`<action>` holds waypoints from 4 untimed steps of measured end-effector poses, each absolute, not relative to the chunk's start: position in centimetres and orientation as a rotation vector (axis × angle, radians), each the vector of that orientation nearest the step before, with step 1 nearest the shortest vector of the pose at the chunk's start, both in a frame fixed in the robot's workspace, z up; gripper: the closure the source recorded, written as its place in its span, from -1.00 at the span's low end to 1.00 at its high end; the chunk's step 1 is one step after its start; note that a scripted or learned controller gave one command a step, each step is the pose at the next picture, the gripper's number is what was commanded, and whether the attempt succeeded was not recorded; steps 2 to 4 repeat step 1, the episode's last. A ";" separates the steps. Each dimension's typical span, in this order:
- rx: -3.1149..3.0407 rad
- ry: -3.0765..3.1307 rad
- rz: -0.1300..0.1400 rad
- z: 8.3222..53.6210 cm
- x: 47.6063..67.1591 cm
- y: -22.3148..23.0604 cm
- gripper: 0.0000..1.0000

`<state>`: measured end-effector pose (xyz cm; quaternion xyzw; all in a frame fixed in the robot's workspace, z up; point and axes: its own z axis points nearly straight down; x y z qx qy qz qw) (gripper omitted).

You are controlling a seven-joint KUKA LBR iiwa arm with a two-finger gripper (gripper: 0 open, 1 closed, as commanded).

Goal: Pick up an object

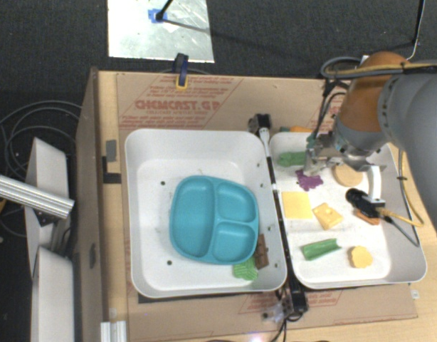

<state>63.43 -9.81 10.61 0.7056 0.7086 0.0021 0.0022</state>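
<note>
Fingers (pixel 311 164) above crinkly purple piece (pixel 309 181)

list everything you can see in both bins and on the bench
divided plate: 1, teal, left bin
leafy piece: 1, green, left bin's near edge
brown piece: 1, beside the plate
purple piece: 1, right bin, below the gripper
flat square: 1, yellow, right bin
wedge: 1, yellow, right bin
green stick: 1, right bin, near side
round piece: 1, yellow-orange, right bin
bins: 2, white
arm: 1, grey and orange
gripper: 1, over right bin
</note>
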 end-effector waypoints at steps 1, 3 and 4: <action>2.211 2.228 0.007 18.9 60.7 -6.4 1.00; 2.211 2.228 0.007 18.9 60.7 -6.4 1.00; 2.211 2.228 0.007 18.9 60.7 -6.4 1.00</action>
